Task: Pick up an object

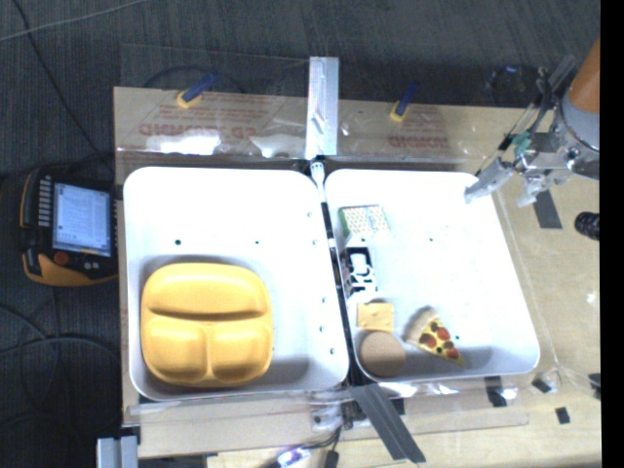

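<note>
Gripper [499, 178] hovers at upper right over right bin [468, 261] rim, fingers spread, empty. Pizza slice [435, 336] and brown round [382, 352] clustered lower centre, ungrasped.

Grey arm [585, 115] entering from the right edge, orange band at the top right corner, wrist angled down and leftward, gripper [502, 185] raised at the upper right, two pale fingers [481, 185] apart, nothing between them.

Yellow tray [206, 323] in left bin [224, 198]
</note>
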Robot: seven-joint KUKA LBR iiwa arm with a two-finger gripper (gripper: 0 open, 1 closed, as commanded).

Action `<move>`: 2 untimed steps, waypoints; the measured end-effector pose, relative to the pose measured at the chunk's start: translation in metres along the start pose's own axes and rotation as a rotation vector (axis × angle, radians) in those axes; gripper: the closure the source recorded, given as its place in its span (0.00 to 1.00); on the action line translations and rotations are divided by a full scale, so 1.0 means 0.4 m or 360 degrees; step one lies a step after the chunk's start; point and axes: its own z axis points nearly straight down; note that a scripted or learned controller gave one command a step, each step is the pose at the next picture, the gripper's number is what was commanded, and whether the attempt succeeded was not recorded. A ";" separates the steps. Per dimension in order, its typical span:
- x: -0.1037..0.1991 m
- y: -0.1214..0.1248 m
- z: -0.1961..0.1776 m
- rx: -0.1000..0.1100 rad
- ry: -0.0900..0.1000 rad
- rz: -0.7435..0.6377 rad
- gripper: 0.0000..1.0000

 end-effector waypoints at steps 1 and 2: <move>0.068 -0.026 -0.083 0.0000 -0.0005 0.0403 0.00; 0.172 -0.220 0.227 -0.0002 0.0001 0.0408 0.00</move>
